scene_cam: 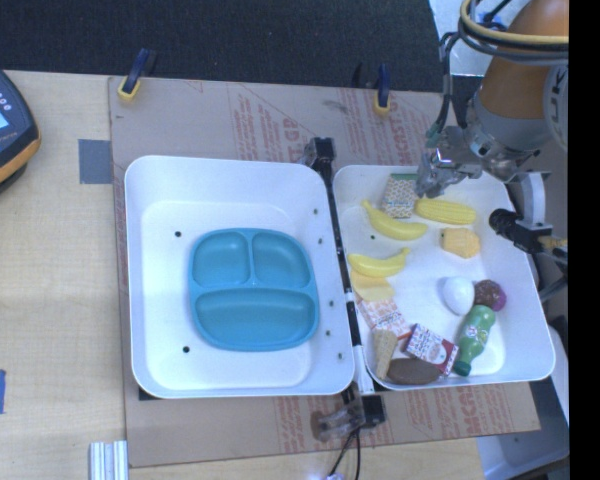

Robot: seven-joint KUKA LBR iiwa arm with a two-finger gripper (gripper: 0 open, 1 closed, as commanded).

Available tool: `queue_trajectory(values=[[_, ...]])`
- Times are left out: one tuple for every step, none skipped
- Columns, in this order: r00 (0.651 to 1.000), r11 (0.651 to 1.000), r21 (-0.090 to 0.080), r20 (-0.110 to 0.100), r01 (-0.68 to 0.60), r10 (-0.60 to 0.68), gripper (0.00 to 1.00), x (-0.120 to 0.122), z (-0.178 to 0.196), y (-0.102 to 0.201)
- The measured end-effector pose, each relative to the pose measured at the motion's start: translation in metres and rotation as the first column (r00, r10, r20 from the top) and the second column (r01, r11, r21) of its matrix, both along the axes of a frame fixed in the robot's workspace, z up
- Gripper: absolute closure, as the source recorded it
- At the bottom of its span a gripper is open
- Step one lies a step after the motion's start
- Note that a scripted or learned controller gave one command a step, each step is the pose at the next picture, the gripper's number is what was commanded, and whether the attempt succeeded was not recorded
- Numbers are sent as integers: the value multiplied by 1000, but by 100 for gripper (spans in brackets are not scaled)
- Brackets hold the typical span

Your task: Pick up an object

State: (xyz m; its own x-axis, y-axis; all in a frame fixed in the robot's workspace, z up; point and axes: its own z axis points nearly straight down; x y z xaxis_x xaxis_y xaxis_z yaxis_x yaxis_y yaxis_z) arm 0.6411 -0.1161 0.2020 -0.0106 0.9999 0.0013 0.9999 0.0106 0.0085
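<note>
Faint red print on the cardboard can't be read. The gripper hangs over the right bin's far edge, just beside a corn cob; its state I cannot tell.

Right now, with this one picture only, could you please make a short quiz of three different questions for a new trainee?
1. True or false: the blue divided plate lies in the left bin.
2. How many bananas lie in the right bin?
3. Which is nearest the tool: (a) green bottle, (b) corn cob, (c) white egg?

Key: 1 true; 2 two, the second nearer the camera; 3 b.
</note>
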Motion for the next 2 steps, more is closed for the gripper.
queue_trajectory(values=[[1000, 1000, -1, -12, 6, -6, 0, -3, -8, -4], [1000, 1000, -1, -24, 6, -6, 0, -19, -117, 0]])
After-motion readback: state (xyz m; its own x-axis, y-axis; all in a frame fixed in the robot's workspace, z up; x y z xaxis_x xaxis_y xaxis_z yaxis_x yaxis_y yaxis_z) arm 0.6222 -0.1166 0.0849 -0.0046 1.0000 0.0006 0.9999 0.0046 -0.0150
